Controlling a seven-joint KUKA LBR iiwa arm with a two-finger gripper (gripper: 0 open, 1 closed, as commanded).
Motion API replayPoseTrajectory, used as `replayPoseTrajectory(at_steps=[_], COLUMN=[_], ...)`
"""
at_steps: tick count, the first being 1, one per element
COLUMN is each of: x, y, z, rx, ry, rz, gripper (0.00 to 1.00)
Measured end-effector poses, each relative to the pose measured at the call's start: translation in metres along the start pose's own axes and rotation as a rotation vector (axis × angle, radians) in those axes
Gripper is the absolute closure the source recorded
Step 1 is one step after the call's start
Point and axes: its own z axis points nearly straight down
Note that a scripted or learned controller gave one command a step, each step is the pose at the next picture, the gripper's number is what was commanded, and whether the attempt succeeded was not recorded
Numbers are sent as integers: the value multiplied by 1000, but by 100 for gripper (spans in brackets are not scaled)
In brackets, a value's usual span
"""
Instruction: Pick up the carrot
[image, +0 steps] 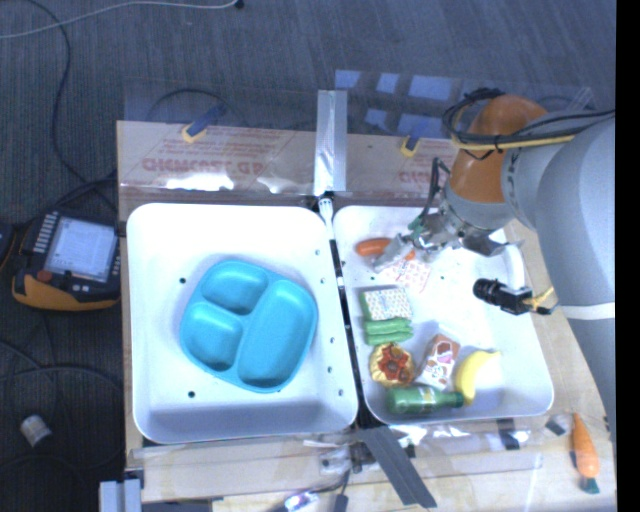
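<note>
Hovering my end effector (418, 238) in the right bin (520, 375), grip state: cannot tell.
Carrot (372, 246): lying just beside it, far-left corner.

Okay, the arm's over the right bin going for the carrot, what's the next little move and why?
Probably ease the gripper leftward and down: the carrot lies just beside it near the right bin's upper left corner, not visibly between its fingers.
</note>
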Motion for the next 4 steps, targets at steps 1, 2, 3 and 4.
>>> replayPoseTrajectory(at_steps=[1, 2, 3, 4], x=[23, 16, -49, -48], y=[18, 18, 3, 4], z=[-94, 1, 1, -34], rx=[8, 11, 10, 6], ry=[0, -1, 2, 2], rz=[-125, -166, -178, -184], gripper=[0, 0, 0, 0])
